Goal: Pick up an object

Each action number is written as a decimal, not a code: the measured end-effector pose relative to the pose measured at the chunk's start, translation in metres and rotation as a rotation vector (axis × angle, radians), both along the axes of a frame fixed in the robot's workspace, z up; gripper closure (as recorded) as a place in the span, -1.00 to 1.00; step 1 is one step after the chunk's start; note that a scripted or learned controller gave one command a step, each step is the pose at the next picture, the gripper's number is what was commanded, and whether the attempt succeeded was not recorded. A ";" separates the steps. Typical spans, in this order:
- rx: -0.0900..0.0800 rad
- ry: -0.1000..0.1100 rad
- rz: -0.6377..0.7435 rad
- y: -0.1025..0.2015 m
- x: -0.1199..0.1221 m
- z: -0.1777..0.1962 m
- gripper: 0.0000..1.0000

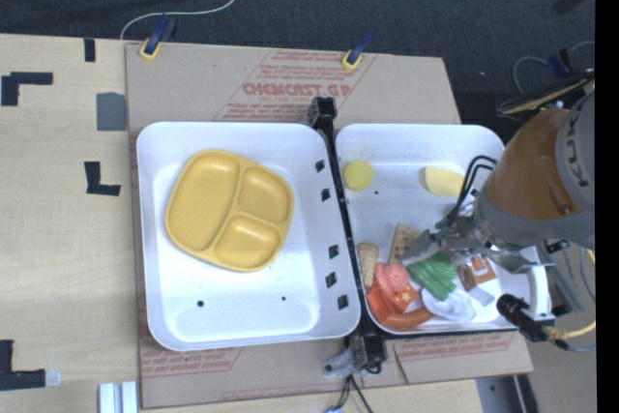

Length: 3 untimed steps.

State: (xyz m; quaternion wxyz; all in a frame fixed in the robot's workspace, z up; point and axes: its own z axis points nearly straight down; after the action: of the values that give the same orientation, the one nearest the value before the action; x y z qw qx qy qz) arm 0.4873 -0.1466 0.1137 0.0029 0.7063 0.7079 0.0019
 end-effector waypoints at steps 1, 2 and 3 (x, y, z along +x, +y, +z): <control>-0.008 -0.003 -0.001 0.028 0.036 -0.027 -1.00; -0.009 -0.014 -0.001 -0.049 0.125 0.160 -1.00; 0.002 0.018 -0.005 -0.078 0.112 0.018 -1.00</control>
State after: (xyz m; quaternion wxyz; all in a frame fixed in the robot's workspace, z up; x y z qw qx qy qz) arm 0.5990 -0.2250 0.1316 -0.0045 0.7080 0.7062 -0.0037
